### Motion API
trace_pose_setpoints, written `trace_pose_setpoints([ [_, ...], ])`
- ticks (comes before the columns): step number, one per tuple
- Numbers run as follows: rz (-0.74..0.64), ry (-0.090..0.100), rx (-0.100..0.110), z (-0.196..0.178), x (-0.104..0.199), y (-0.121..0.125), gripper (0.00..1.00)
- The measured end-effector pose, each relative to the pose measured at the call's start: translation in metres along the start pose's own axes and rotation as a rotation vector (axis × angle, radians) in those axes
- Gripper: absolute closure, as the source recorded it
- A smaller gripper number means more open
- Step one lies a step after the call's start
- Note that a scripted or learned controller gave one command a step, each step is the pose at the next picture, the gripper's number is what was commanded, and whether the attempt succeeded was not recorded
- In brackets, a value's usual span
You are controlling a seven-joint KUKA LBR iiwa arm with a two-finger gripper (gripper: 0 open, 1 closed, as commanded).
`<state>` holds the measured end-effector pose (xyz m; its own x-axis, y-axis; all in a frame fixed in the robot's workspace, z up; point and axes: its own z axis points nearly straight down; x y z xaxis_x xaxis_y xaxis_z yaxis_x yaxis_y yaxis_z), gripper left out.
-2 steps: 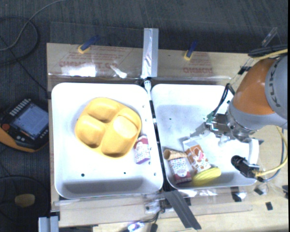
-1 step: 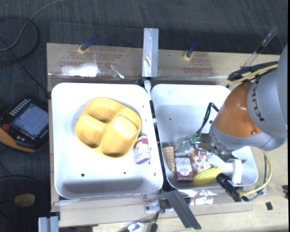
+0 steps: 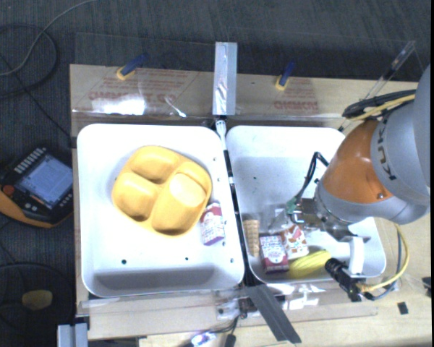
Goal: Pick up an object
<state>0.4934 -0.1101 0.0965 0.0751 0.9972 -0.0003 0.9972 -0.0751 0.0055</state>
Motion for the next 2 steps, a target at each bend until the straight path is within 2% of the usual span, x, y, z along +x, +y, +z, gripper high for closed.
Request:
trace_pose_setpoints([
  [1, -0.074, -0.001, 0.013, -0.106, 0.061, 0.009, 1.0],
  [2, -0.128, -0.003, 0.015, -0.11, 0.086, 0.014, 1.0],
])
